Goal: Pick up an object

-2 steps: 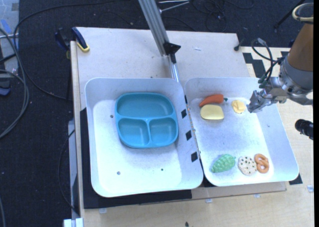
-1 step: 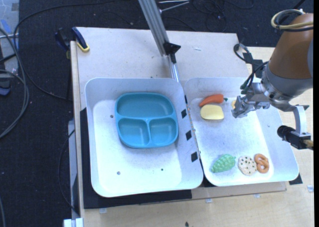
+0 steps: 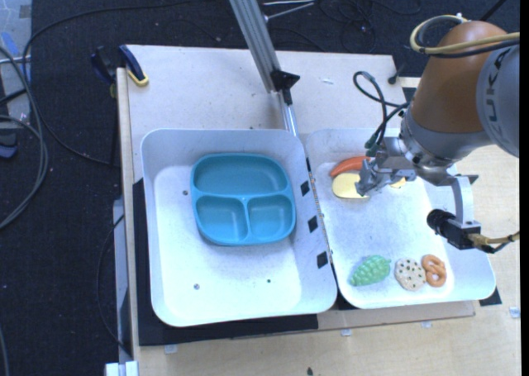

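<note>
Yellow round toy food piece (image 3: 349,187) w/ orange carrot-like piece (image 3: 345,167) beside it sit right under gripper (image 3: 369,182), low in right bin (image 3: 463,287). Can't tell grip state. Nothing visibly lifted; pick looks underway, lift left. Grapes (image 3: 369,270), cookie (image 3: 408,273), pretzel (image 3: 434,269) lie well nearer camera.

The arm reaches in from the right — grey body, orange band above the wrist — and bends down toward the left. Its gripper (image 3: 369,182) hangs low, pointing downward, wrist cables looping above it.
</note>
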Available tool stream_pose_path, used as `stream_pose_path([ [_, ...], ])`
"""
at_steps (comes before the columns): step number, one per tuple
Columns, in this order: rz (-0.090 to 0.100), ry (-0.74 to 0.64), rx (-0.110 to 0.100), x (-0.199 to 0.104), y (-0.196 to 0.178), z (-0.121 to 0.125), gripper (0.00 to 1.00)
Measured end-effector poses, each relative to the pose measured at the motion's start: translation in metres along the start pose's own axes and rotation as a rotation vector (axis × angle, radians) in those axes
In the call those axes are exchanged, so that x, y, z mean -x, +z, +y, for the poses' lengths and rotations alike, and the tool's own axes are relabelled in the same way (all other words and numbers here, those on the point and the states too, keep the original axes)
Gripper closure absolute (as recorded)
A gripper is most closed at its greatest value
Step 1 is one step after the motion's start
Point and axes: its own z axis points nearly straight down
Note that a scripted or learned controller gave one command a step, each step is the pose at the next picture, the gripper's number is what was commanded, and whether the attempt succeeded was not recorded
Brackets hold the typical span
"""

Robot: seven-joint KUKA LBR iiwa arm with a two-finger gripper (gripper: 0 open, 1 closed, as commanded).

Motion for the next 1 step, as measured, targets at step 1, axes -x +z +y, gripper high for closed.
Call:
stream_pose_path([
  [1, 0.001, -0.001, -0.001, -0.0627, 0.0, -0.0153, 1.0],
])
